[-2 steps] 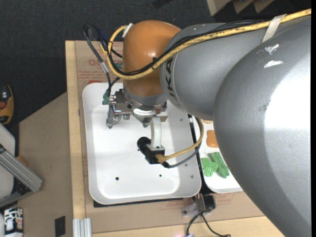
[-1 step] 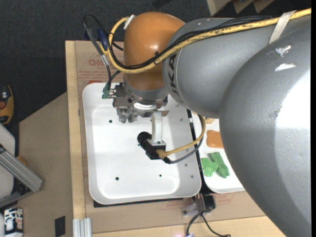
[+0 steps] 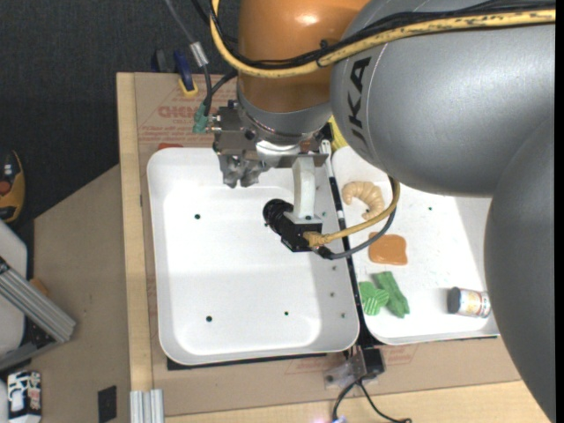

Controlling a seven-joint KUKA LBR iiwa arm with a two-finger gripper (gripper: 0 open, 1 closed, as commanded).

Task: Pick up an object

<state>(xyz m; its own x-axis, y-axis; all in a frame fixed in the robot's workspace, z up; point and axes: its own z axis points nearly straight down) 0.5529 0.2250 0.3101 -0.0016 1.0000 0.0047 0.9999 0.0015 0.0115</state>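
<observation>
The gripper (image 3: pixel 240 174) stands over the far part of the left bin (image 3: pixel 229 307), above its bare white floor. From this slanted view from above I cannot tell whether it is open or closed, and I see no object held in it. The things that could be picked up all lie in the right bin (image 3: pixel 441 236): a beige curled piece (image 3: pixel 366 194) at the far side, an orange piece (image 3: pixel 389 250) in front of it, a green piece (image 3: pixel 384 294) nearer to the front and close to the wall between the bins, and a small bottle (image 3: pixel 467 302) lying on its side further to the right. They lie loose and apart from each other, probably so that each one can be taken alone. The big grey arm (image 3: pixel 441 86) reaches in from the right above this bin. In my judgement the pick has not begun, because the gripper is well apart from every object and must first go over the right bin.
</observation>
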